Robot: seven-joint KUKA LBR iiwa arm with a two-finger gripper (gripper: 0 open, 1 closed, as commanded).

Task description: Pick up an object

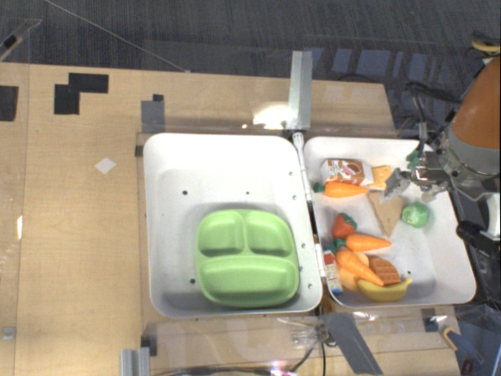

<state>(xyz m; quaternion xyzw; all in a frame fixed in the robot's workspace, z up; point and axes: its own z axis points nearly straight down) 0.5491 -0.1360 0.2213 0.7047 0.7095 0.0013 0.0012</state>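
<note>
Camera view from above: gripper over the right bin's far right part, jaws too blurred to tell apart, with green ball just below toward the near edge, tan wedge close beside.

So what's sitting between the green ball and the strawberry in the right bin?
In the camera view, a tan wedge-shaped piece lies between the green ball and the strawberry, with bare white bin floor on either side of it.
</note>
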